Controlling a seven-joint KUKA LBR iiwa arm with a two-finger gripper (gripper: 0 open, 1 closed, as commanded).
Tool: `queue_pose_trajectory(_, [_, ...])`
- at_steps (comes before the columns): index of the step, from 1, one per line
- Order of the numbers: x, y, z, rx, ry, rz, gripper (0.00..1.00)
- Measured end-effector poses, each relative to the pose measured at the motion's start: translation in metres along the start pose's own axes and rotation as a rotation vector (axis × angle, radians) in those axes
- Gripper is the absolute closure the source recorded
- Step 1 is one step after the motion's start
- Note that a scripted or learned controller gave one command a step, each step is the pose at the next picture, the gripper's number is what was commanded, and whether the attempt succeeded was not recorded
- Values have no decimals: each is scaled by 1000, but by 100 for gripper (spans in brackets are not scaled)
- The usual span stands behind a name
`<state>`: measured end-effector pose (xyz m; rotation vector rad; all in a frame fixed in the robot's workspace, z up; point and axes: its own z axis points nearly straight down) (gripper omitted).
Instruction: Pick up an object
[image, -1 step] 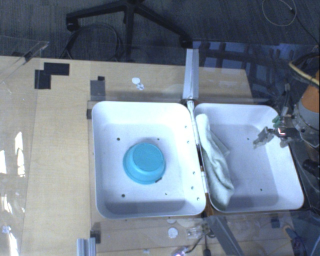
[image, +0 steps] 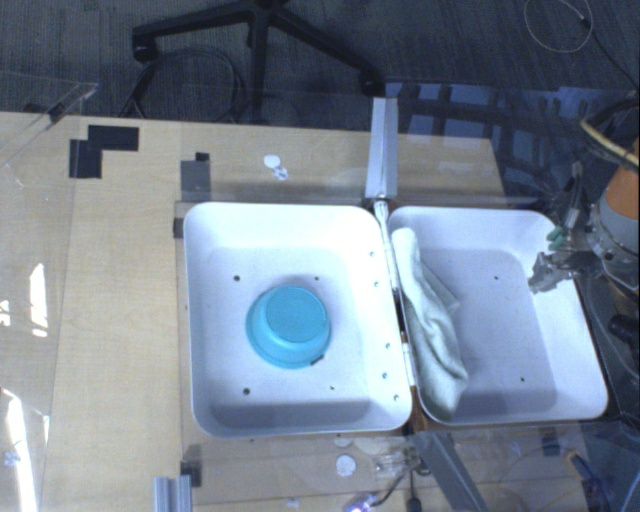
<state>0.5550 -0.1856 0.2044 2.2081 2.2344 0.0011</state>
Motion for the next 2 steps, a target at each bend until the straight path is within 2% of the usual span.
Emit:
queue_pose_trajectory(1, [21,35,-107,-3,-2,-457,100])
queue_pose_trajectory(2, [51,33,-138,-5,-4,-783,100])
